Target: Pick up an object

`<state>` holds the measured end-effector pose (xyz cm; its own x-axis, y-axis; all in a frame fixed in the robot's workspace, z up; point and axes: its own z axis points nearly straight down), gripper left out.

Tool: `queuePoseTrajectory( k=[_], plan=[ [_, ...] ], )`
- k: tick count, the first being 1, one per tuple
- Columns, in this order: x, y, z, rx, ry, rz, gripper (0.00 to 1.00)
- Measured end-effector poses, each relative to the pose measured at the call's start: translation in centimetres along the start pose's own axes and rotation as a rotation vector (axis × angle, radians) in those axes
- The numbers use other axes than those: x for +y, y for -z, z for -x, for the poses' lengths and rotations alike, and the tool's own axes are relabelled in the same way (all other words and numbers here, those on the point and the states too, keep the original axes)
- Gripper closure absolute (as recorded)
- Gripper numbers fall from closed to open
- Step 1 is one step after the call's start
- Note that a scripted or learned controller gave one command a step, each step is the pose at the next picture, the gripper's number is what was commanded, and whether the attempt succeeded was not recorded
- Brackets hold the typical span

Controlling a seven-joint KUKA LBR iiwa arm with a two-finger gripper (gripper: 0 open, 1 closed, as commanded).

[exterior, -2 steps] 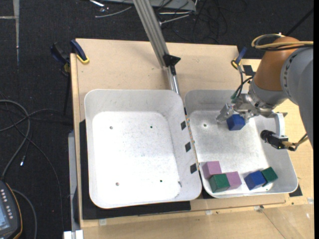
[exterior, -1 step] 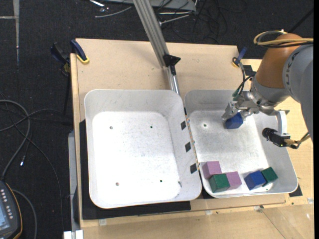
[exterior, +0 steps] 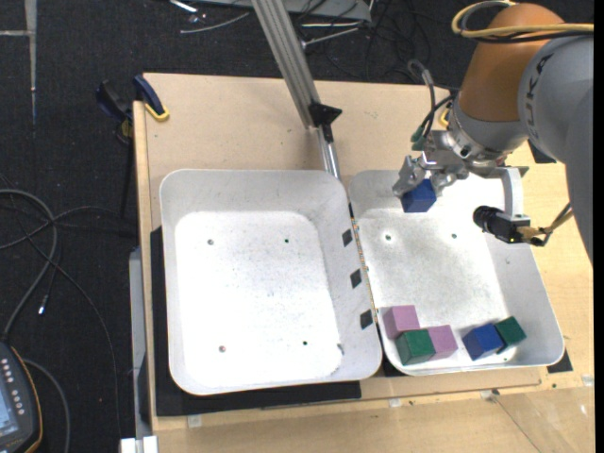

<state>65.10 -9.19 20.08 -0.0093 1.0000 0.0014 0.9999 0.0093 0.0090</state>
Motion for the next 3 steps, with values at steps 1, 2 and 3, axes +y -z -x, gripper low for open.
queuePoseTrajectory(
  k=[1, 2, 3],
  plan=[
    [1.0, -0.6, -9.5, 0.002, 0.000, -0.008, 1.00],
    [3.1, 2.1, -13.5, 0.000, -0.002, -0.004, 1.00],
    [3.0, 2.0, -13.1, -0.002, -0.006, -0.009, 0.00]
  ],
)
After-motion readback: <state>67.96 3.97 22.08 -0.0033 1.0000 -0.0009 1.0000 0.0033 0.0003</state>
